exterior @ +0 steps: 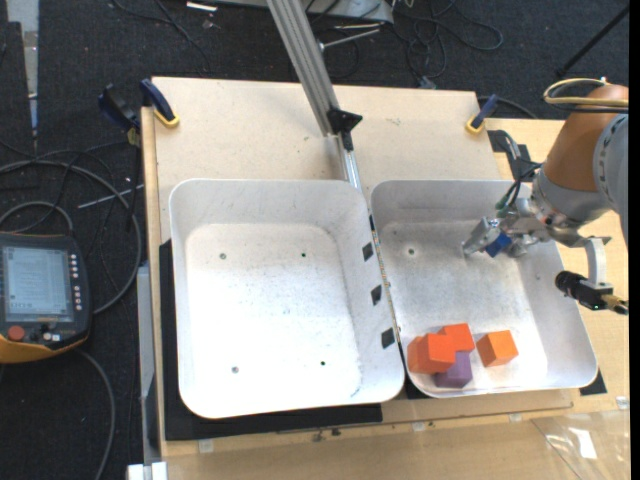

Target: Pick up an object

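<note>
My tool (487, 240) hangs over the upper part of the right bin (570, 313); I cannot tell how it is set. The blocks sit well apart from it at the bin's near edge: a red block (438, 349) touching a purple one (457, 371), an orange block (497, 348) just beside them.

The hand (484, 240) hangs over the right bin (560, 298), well apart from the orange blocks (445, 348) and purple block (457, 371) near its front edge.
</note>
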Controlling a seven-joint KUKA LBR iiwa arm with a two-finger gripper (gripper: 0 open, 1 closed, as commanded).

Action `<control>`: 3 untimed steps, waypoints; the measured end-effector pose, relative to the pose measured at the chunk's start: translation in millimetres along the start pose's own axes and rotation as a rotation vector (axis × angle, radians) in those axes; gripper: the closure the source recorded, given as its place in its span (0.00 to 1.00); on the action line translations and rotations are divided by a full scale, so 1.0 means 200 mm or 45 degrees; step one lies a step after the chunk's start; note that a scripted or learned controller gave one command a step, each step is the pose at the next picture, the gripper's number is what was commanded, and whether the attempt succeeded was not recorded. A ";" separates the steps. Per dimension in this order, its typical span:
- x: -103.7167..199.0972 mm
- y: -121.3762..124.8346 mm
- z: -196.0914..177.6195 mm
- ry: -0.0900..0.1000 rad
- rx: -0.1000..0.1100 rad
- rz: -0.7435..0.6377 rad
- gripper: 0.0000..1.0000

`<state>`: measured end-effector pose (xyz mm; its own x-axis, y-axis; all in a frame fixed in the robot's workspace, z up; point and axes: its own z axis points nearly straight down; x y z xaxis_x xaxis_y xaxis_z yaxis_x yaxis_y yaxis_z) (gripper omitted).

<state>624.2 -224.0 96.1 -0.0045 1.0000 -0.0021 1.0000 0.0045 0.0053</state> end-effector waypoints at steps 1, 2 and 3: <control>0.17 0.19 0.00 0.003 -0.001 -0.002 0.00; 0.16 0.19 -0.05 -0.002 0.002 -0.001 1.00; 0.47 0.15 -0.17 0.005 0.006 -0.003 1.00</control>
